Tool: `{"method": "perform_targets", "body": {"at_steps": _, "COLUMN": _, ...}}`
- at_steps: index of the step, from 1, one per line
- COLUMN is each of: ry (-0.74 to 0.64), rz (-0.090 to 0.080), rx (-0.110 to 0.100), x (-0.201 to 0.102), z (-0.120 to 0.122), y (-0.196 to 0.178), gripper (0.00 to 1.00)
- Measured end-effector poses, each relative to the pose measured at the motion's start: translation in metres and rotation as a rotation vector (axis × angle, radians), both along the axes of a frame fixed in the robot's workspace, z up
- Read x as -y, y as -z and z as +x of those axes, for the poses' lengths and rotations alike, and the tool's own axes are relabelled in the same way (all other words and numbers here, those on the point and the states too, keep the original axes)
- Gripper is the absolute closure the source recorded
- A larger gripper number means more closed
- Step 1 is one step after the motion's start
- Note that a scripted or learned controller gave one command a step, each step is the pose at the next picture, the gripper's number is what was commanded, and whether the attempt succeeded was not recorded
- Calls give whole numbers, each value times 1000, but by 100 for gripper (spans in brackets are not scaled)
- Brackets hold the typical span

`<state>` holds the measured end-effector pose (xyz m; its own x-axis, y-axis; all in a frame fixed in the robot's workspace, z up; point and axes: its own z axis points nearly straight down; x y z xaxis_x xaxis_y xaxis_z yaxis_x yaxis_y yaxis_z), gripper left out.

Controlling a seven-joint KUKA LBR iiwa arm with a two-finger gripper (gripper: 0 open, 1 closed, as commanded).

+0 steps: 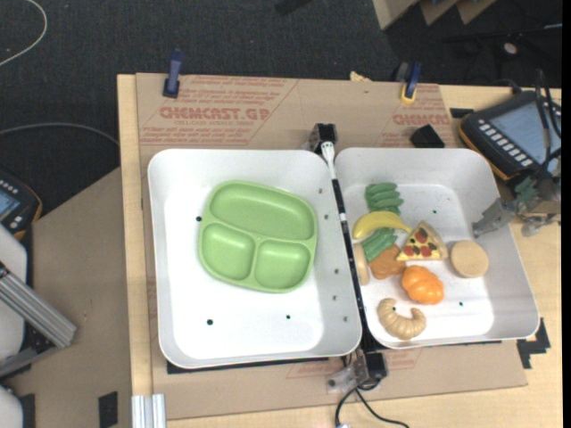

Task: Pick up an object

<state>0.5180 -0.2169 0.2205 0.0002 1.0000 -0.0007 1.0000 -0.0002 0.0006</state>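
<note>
The right bin [500,319] holds several toy foods. Green beans [384,193] lie at the back, with a yellow banana [375,223] and a green pod [378,242] just in front. A pizza slice [422,242] sits in the middle beside a brown piece [384,263]. An orange fruit [422,284], a croissant [401,318] and a round tan biscuit [468,259] lie nearer the front. My gripper [510,212] is at the right rim of this bin, above and to the right of the biscuit, with nothing seen in it.
The left bin [178,310] holds a green three-part plate [257,235]. A tablet-like pendant [508,137] lies at the back right of the bench. Two clamps [172,74] [409,80] grip the board's far edge. Cables run between the bins.
</note>
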Motion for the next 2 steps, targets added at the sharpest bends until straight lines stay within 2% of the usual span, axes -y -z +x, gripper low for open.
{"method": "perform_targets", "body": {"at_steps": 1, "ry": -4, "rz": 4, "rx": -2, "x": -63, "z": -40, "y": -34, "gripper": 0}}
{"method": "perform_targets", "body": {"at_steps": 2, "ry": -4, "rz": 6, "rx": -12, "x": -103, "z": -41, "y": 78, "gripper": 0}}
